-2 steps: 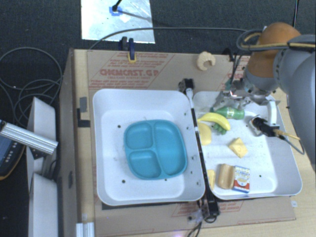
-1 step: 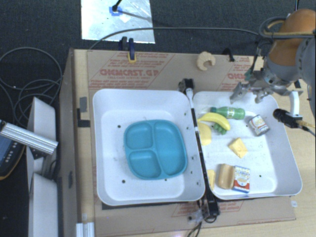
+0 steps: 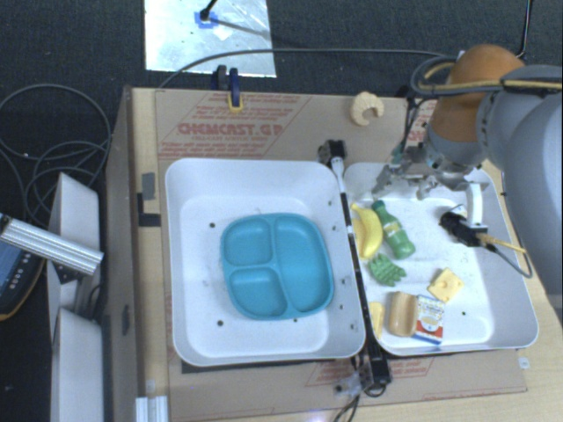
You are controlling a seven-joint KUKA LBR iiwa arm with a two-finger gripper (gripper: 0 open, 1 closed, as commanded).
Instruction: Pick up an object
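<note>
In the right white bin point(image 3: 510, 323), the gripper point(image 3: 406, 179) hovers spread and empty near the far wall; it should descend squarely over the green plastic bottle point(image 3: 393, 231) beside the yellow banana point(image 3: 368, 230).

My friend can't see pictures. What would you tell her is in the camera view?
A grey robot arm reaches from the right, its gripper hanging over the far end of the right bin, which holds a banana, a green bottle and other small toys. The left bin holds a blue divided plate.
</note>
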